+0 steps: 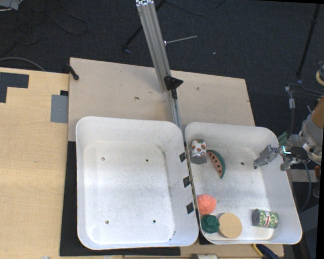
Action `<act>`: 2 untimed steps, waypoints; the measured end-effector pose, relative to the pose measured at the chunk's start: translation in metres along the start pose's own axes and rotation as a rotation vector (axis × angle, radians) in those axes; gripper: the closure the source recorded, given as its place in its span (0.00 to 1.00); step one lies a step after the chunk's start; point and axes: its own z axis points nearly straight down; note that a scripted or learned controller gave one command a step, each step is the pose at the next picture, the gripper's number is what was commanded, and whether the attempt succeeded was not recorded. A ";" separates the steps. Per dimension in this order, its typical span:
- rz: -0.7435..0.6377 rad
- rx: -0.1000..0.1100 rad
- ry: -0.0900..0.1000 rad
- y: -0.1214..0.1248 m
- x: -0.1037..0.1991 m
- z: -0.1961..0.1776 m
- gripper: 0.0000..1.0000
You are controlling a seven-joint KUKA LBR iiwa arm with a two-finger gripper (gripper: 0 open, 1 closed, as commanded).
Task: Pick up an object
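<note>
Camera view: fingers [272, 156] seemingly spread wide, holding nothing, over the right bin [290, 201].

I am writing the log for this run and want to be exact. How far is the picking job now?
Nothing looks done: no object is lifted. The watermelon slice, small can, pink ball, green ball and tan disc all lie in the right bin. In hand: the gripper sits at that bin's upper right, apart from them. Left: reaching one object, grasping and lifting.
</note>
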 end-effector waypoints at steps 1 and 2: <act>-0.001 -0.004 -0.001 0.001 0.000 -0.002 0.00; 0.001 0.001 0.001 -0.007 0.000 0.048 0.00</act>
